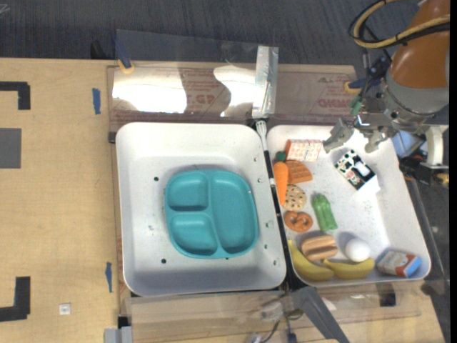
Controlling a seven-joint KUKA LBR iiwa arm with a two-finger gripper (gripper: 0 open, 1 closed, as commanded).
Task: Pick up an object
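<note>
The two-finger gripper (355,136) hangs spread and empty over the right white bin (404,191). Just below sits a small black-and-white patterned block (355,168), the likeliest pick. Descend straight and centre the fingers across it, clear of the pink wafer packet (303,150) alongside.

I see the gripper (355,135) hanging with fingers spread above the right bin (400,191), just over a small black-and-white box (355,168). Along that bin's left side lie a carrot (281,179), a cookie (295,197) and a pretzel (298,221); a banana (330,268) curves along its front. The left bin (136,191) holds a teal divided tray (212,212).
</note>
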